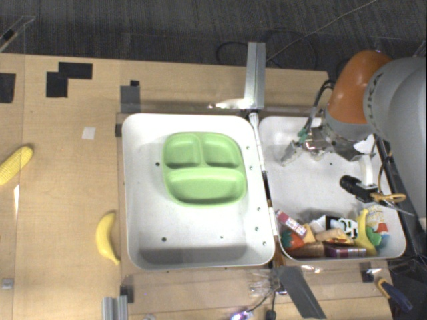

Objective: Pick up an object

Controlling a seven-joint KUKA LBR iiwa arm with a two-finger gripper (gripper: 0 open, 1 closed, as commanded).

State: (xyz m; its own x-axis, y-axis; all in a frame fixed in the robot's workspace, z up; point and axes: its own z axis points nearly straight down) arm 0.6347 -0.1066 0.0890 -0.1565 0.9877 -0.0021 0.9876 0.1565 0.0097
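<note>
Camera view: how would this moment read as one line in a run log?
end effector: over right bin, upper part | objects: piled along right bin's near edge | green tray: in left bin

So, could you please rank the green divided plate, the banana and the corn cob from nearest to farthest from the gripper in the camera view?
From the gripper, over the right bin:
1. Green divided plate, in the left bin next door.
2. Banana, on the bench left of that bin.
3. Corn cob, at the far left edge.
</note>
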